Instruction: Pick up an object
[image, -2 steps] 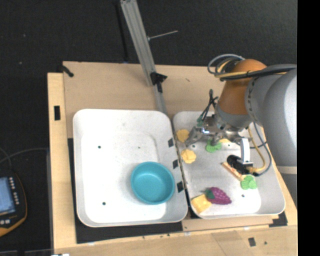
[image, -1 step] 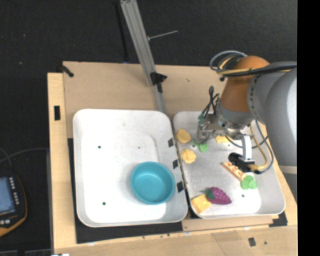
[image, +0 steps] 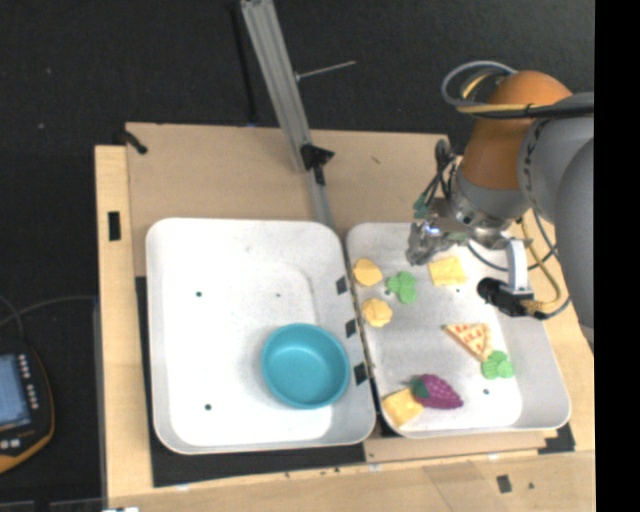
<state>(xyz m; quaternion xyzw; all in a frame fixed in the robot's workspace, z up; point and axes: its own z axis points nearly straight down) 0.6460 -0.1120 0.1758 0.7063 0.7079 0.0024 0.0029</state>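
Observation:
My gripper (image: 424, 246) hangs over the far part of the right bin (image: 535, 400), just left of a yellow cheese-like block (image: 447, 270). A green toy (image: 402, 287) lies a little in front of it, apart from it. Two yellow pieces (image: 367, 272) (image: 377, 312) rest near the bin's left wall. A pizza slice (image: 468, 338), a second green piece (image: 497, 366), purple grapes (image: 436, 391) and a yellow wedge (image: 402, 407) sit nearer the front. Nothing shows between the fingers.
The left bin (image: 200, 270) holds a blue bowl (image: 304, 365) near its front right corner. A slanted metal rod (image: 285, 100) rises behind the bins. Black cables (image: 510, 297) trail beside the wrist over the right bin's far right side.

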